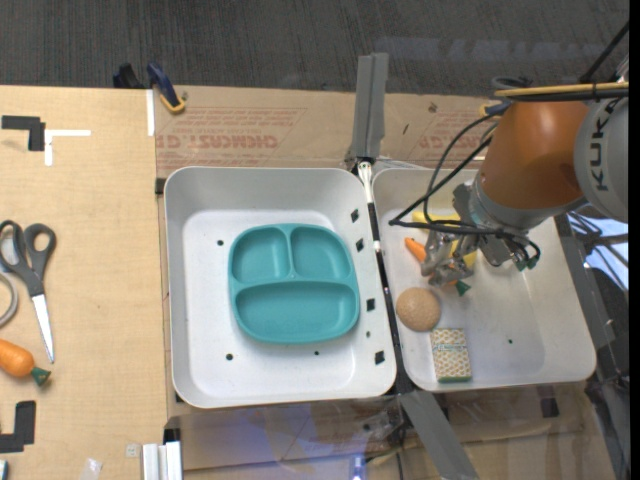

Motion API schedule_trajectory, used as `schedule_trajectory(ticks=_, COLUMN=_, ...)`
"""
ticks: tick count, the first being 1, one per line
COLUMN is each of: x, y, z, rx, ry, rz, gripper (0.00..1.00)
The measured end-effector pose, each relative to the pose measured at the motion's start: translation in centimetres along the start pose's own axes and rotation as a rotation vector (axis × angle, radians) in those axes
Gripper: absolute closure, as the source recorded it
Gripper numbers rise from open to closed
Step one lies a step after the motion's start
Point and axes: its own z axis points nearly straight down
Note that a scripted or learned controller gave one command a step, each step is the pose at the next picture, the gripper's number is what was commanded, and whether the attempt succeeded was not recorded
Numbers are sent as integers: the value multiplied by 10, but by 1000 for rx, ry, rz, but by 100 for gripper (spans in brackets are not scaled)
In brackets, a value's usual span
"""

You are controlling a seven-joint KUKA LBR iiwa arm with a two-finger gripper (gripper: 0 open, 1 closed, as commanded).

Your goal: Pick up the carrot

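The carrot (415, 249), a small orange piece mostly hidden, lies just left of the gripper (436, 264); its grip cannot be told.

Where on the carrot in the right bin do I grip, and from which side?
Probably take the carrot around its middle, coming straight down from above and closing across its narrow width. It lies flat in the right bin, slanted, its orange tip poking out toward the divider beside the gripper, which hides the rest. Keep clear of the brown ball nearby.
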Motion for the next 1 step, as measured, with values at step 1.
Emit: schedule_trajectory(ticks=1, x=0, y=0, z=0, rx=0, ry=0, rz=0, gripper=0)
